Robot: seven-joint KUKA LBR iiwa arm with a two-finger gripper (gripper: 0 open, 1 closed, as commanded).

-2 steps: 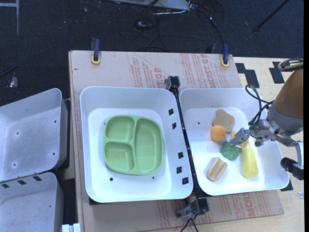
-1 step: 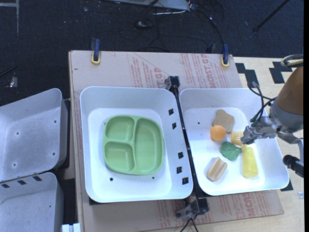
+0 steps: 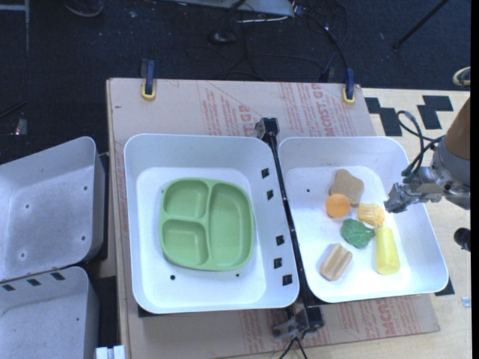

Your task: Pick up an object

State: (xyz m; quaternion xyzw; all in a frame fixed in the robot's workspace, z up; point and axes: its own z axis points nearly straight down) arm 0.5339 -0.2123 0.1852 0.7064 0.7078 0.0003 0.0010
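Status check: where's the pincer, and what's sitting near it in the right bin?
Pincer low over right bin, beside corn cob. Nothing seen held. Orange ball, green lump, yellow bottle crowd close.

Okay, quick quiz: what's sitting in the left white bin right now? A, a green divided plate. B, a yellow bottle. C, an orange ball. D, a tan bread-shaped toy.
A: the green divided plate lies flat in the left bin, with its three compartments facing up.

Two bins (image 3: 135,155), one plate (image 3: 206,223), five toys (image 3: 358,234)
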